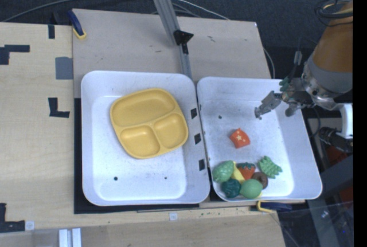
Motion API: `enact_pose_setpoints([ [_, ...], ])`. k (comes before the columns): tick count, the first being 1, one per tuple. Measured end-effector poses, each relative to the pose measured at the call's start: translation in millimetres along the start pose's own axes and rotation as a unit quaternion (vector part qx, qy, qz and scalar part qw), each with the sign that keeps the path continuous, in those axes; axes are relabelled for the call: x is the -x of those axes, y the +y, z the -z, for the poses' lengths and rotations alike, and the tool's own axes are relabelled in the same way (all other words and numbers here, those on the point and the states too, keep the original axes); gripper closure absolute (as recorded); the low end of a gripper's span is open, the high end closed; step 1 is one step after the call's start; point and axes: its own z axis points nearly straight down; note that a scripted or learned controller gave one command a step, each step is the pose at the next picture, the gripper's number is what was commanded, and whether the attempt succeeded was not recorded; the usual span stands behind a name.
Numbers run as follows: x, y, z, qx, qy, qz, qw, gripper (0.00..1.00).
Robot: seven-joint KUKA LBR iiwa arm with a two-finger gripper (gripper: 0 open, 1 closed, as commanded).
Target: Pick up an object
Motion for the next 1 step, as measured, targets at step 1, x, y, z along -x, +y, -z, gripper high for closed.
enact_pose_setpoints([
  [1, 0.1, -0.1, 0.0, 0.0, 0.0, 0.0, 1.0, 0.0],
])
